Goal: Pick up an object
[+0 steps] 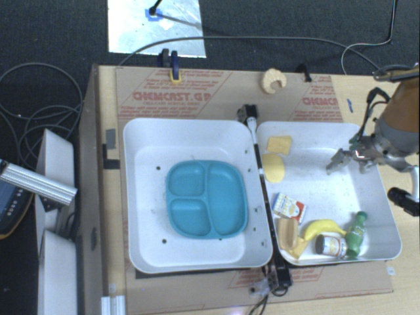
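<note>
Your likeliest item: banana (321,228), long axis running left-right, ends curving down, lying below and left of the tool (346,157). Beside it: green bottle (355,233) tilted, neck up; jar (330,245) on its side. Tool: fingers spread, holding nothing, above the right bin (387,209).

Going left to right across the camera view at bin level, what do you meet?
Blue divided plate in the left bin → yellow lemon-like piece → small red-and-white box → banana → green bottle → gripper.
</note>
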